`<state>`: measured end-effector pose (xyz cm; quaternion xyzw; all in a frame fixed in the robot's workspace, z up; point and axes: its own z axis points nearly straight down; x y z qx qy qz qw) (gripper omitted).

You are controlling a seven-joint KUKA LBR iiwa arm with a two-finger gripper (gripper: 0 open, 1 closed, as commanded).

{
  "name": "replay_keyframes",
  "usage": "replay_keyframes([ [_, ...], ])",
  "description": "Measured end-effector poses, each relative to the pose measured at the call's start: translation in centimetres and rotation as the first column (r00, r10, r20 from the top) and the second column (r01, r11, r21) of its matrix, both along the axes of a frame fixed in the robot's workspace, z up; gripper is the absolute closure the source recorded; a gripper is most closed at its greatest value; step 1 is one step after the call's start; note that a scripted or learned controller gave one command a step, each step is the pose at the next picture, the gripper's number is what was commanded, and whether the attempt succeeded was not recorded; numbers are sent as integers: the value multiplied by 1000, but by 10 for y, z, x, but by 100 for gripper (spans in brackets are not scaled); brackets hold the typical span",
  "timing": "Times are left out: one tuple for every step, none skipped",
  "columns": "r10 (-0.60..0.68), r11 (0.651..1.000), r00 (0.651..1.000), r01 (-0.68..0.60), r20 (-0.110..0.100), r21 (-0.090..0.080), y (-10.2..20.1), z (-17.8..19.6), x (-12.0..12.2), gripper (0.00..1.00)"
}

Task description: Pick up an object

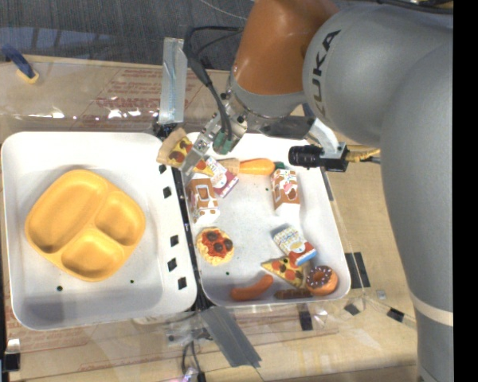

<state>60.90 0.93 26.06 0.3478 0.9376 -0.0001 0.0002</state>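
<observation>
White plastic makes up both shallow bins on the bench, and we see the left bin (16, 213) carrying a yellow divided tray (86, 223) with three hollows, lying a little left of its centre. Our grey arm (366, 62) with its orange band reaches in from the right, and the gripper (201, 151) hangs low over the far left corner of the right bin (334, 237), close to the wall between the two bins. Whether it is spread or pressed together we cannot tell (the tips blur into the toys beneath them). Just beside it sits a small pizza slice (174, 147) on the bin's corner edge. Below the gripper lie two snack packets (209, 188), touching each other, with an orange carrot (257, 165) to their right and a brown carton (285, 189) near that. Nearer us lie a round pizza (214, 246), a blue and white packet (293, 243), another pizza slice (283, 270), a doughnut (322, 278) and a sausage (252, 289) along the near wall.
</observation>
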Motion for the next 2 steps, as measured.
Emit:
replay_keyframes([
  [7,1000,1000,-7,0,-2,0,10,0,100],
  [14,1000,1000,-14,0,-3,1,20,1,100],
])
